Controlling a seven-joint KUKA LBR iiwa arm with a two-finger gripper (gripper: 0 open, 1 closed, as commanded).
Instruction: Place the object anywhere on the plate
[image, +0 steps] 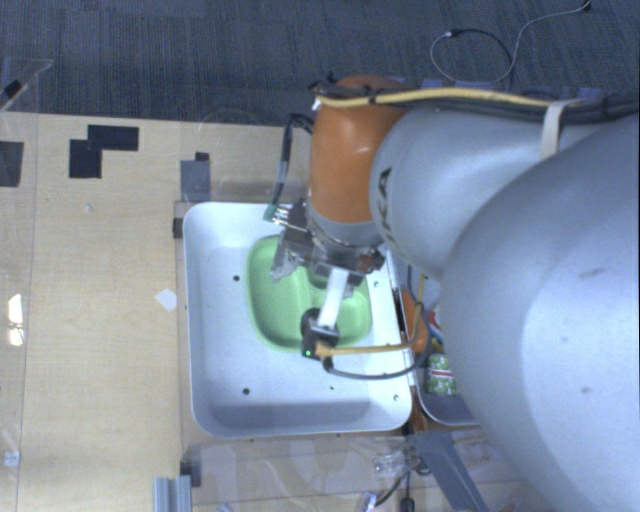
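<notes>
**A:** The pincer (308, 258) is logged over the green plate (262, 300), toward the plate's 1 o'clock edge, inside the left bin (200, 330). Whether it is wide, narrow or loaded cannot be told, because it is covered by the wrist.

**B:** And the object?

**A:** It cannot be placed with certainty. Anything carried is hidden under the wrist. A small green-and-red item (437, 380) is glimpsed at 3 o'clock of the plate, in the sliver of the right bin (440, 408) beside the arm (520, 250). Whether that is the task's thing cannot be told.

**B:** Risks noted?

**A:** Three are judged likely.
- If nothing is held, a release is made onto a bare plate and the try is wasted.
- If something is held, a release this near the 1 o'clock rim may let it roll or tip onto the bin floor.
- If the descent is pushed too far, the plate may be struck and slid toward 7 o'clock, since it is judged to lie loose on smooth plastic.
</notes>
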